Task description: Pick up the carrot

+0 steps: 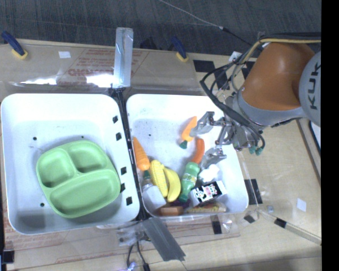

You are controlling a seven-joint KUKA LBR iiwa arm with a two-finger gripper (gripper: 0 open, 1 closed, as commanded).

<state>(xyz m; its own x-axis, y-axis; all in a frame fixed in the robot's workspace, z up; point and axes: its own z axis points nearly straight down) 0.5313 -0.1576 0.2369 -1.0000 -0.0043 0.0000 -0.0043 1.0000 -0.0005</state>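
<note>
Left bin [11, 151]: white, holds a green plate [78, 176] with compartments, toward 6 o'clock.
Right bin [158, 109]: white, things heaped toward 6 o'clock.
Banana [168, 180]: yellow, in the heap.
Green bottle [189, 179]: at 3 o'clock of the banana, touching it.
Black-and-white carton [206, 192]: at 4 o'clock of the bottle.

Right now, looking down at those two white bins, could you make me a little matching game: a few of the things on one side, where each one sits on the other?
Things:
1. green divided plate
2. bananas
3. gripper
4. carrot lying against the divider

Places:
A. near the right bin's right wall, above the pile of toys
B. left bin
C. left edge of the right bin
D. middle of the right bin's pile, beside a green bottle

Pairs: 1-B, 2-D, 3-A, 4-C
</note>
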